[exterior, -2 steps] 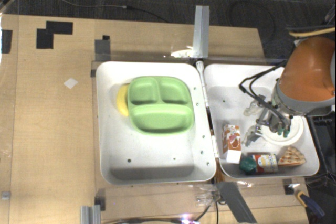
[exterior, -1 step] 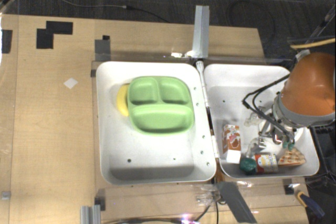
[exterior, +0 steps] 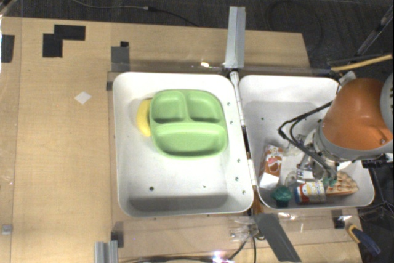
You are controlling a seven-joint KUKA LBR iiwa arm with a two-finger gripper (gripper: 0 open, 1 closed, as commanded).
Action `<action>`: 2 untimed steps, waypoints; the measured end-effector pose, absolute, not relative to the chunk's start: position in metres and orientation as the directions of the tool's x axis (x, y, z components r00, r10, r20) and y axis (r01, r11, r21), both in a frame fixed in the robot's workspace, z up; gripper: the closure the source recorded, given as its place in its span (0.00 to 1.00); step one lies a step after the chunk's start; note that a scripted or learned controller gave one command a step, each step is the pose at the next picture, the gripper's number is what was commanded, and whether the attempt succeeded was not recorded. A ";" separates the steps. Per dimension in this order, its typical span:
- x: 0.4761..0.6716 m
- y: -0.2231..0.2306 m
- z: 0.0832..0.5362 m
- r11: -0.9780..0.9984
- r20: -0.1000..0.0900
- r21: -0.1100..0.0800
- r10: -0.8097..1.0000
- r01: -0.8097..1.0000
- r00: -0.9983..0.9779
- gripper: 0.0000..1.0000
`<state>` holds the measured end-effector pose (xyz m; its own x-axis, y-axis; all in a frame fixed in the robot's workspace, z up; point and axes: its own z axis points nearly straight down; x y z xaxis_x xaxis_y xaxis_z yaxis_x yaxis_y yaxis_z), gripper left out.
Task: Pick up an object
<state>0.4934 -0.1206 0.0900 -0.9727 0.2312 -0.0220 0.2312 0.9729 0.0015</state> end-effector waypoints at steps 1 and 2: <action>0.562 -0.102 0.091 0.819 -0.021 -0.008 0.573 0.574 -0.819 0.00; 0.641 -0.105 0.089 0.698 -0.017 -0.004 0.716 0.716 -0.698 0.00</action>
